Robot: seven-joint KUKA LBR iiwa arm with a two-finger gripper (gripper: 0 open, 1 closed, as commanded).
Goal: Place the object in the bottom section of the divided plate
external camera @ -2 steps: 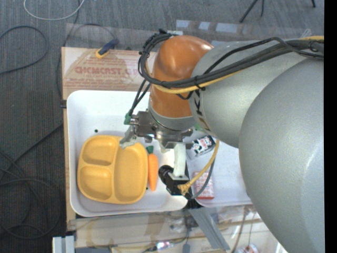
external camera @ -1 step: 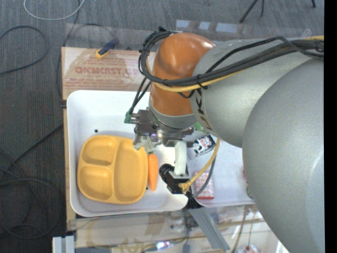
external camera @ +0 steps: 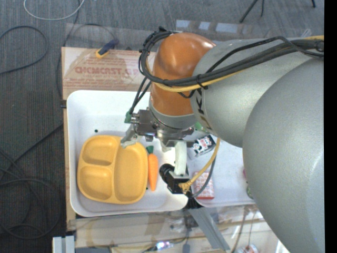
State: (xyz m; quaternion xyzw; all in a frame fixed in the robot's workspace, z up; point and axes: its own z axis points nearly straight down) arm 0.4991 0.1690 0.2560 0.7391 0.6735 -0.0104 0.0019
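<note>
1 yellow plastic divided plate (external camera: 105,168) is sitting in the left white bin (external camera: 84,109), an orange carrot (external camera: 152,172) lying just beside its 3 o'clock edge. The gripper (external camera: 128,139) is hovering at the plate's 1 o'clock rim; whether it is wide or narrow cannot be told.

The grey arm (external camera: 274,115) reaches in from three o'clock, its orange band (external camera: 176,62) at the centre, and the gripper (external camera: 154,133) points down just beneath it, toward six o'clock.
</note>
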